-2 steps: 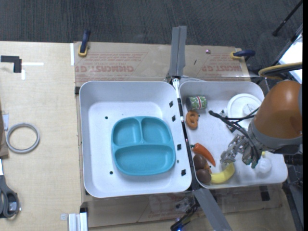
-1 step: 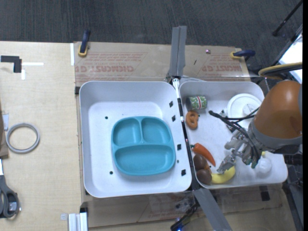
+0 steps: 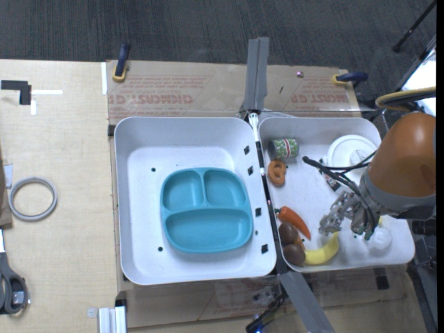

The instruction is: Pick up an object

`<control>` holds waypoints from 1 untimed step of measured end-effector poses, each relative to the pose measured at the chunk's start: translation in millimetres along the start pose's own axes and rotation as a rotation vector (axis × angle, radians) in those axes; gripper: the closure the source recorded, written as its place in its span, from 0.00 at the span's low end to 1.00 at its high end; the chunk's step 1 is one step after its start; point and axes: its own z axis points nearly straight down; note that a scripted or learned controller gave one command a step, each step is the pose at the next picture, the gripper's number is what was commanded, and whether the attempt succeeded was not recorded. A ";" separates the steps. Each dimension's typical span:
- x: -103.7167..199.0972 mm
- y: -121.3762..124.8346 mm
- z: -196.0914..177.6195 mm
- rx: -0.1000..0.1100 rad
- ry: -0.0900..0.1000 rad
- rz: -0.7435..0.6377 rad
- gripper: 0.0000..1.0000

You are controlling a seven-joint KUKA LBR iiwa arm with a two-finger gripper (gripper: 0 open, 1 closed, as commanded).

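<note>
The grey arm with its orange band (image 3: 409, 155) reaches in from the right over the right-hand shallow white plastic bin (image 3: 316, 127). Its metal two-finger gripper (image 3: 347, 217) hangs low in that bin, just above the curved yellow banana (image 3: 325, 251); whether it is released or grasping cannot be told from here, and nothing is plainly seen held. Near the banana lie a brown rounded fruit (image 3: 291, 245) and a red-orange pepper (image 3: 294, 220). Further back are an orange ring-shaped piece (image 3: 277, 173), a small green-labelled can on its side (image 3: 284, 148) and a round white plate (image 3: 350, 151). The left-hand white bin (image 3: 139, 144) holds a teal three-compartment plastic plate (image 3: 206, 210)
</note>
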 end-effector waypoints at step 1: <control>0.0 0.0 0.0 0.000 0.000 0.000 0.00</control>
